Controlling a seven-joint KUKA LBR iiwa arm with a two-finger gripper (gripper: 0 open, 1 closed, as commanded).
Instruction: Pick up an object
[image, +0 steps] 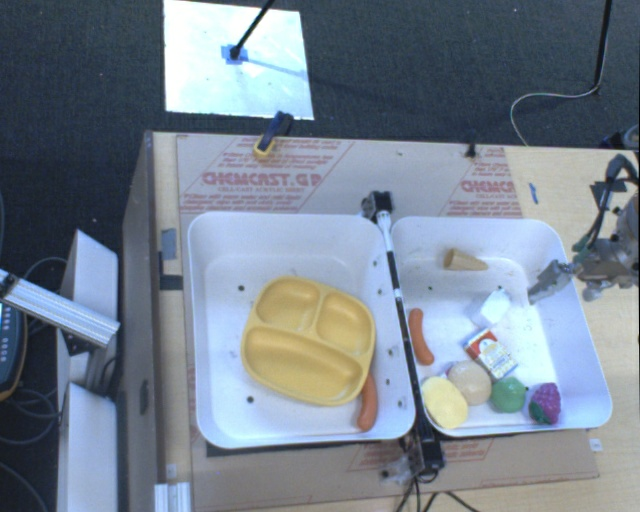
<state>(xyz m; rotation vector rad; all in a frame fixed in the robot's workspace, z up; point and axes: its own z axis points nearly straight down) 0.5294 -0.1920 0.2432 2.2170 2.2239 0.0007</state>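
Two white bins, nine loose items; my gripper (552, 280) at the right edge of the frame.

The left bin (225, 235) holds one yellow divided tray (308, 340) and one orange sausage (368, 402), which lies just beside the tray's lower right corner. The right bin (540, 238) holds seven candidate items: one tan wedge (465, 261) at upper centre, one white block (495, 306), one orange sausage (421, 336) near the divider, one red-and-white packet (492, 353), and, along the lower edge, one yellow lemon (444, 401), one beige ball (468, 381), one green ball (508, 394) and one purple grape bunch (545, 403). My gripper sits over the right bin's right rim with nothing between its fingers; I cannot tell whether they are open or closed.
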